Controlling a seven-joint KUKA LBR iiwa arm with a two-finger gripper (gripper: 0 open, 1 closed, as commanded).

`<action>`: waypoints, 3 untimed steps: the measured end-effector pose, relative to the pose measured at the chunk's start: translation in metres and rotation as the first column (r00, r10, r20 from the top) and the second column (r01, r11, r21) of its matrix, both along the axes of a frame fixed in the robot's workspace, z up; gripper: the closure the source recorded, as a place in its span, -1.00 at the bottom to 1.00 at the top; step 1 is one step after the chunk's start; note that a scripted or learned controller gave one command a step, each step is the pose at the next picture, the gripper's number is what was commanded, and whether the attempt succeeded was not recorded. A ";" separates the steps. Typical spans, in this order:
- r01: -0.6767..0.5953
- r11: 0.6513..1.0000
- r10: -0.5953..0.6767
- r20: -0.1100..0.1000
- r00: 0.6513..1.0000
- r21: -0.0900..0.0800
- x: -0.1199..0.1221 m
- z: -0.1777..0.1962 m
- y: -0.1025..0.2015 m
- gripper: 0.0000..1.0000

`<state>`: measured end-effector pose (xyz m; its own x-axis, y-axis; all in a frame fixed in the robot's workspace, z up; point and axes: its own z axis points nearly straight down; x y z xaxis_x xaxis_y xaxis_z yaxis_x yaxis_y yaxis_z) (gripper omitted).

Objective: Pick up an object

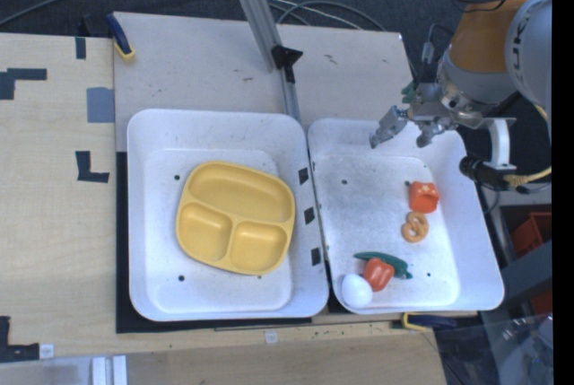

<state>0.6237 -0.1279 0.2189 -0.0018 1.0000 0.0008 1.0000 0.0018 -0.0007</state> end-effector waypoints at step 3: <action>0.000 1.000 0.000 -0.007 1.000 -0.001 -0.007 -0.108 0.015 -1.00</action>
